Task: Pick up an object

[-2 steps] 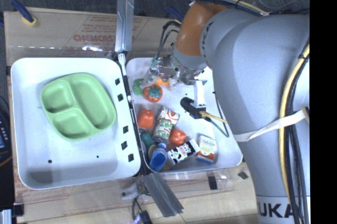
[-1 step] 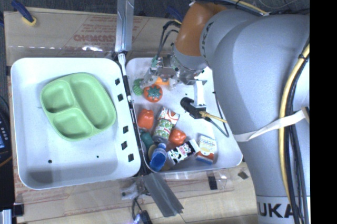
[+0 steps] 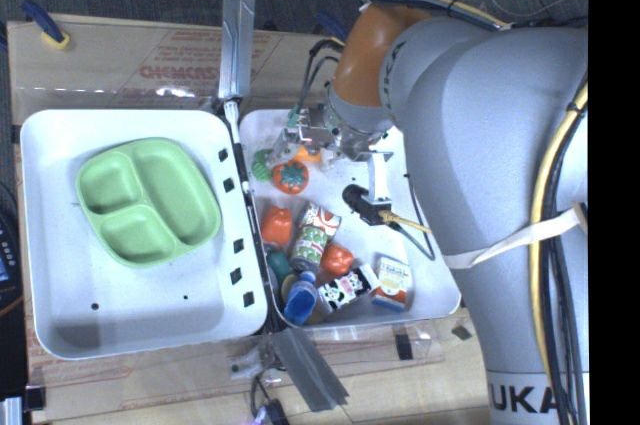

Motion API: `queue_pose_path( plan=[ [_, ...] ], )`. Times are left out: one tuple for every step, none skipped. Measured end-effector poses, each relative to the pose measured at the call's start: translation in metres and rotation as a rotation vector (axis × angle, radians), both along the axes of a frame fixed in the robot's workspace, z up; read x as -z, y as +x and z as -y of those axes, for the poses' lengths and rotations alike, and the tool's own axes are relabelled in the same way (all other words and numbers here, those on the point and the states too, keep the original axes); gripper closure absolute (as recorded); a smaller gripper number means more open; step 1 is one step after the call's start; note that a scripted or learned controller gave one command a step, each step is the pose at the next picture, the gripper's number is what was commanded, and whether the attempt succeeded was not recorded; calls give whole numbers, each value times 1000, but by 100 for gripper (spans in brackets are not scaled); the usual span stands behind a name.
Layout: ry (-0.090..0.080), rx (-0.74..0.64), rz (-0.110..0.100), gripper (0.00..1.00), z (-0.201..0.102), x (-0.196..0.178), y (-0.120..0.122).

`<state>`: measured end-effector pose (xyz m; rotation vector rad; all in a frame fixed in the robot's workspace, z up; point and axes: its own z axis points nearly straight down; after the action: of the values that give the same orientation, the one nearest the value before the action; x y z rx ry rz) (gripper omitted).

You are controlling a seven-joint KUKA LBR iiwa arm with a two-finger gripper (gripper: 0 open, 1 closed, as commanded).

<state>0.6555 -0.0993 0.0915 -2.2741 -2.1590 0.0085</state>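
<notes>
Clutter sat in the bin on the camera's right (image 3: 432, 273), and my claw (image 3: 308, 139) hung low over that bin's far end, near the wall it shares with the other bin (image 3: 130, 303). Just beside the claw, on the side toward the camera, lay a small orange-red toy with a green top (image 3: 291, 176), something like a tomato or a pumpkin. I judged it the likeliest thing to pick, since it was closest to me and lay a little apart from the main heap. I could not tell whether I touched it. Nor could I tell how far my claw was open, because my own wrist hid that from the camera. Nothing showed in its hold.

Nearer the camera the rest lay packed together: an orange lump (image 3: 276, 225), a patterned can (image 3: 313, 237), a red piece (image 3: 338, 260), a blue cup (image 3: 300, 300), a cow-print carton (image 3: 346, 289) and a small box (image 3: 392, 278). The other bin held a green divided plate (image 3: 150, 201).

As I read it, the step in hand was the approach, with the grasp not yet made. The next move called for centring over the toy, descending straight, and closing across its widest part before lifting. Being round, it seemed apt to slip sideways out of an off-centre pinch.
</notes>
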Motion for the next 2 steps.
queue_pose_path(
  plan=[
    [0,0,0,0,0,0,0],
    [0,0,0,0,0,0,0]
  ],
)
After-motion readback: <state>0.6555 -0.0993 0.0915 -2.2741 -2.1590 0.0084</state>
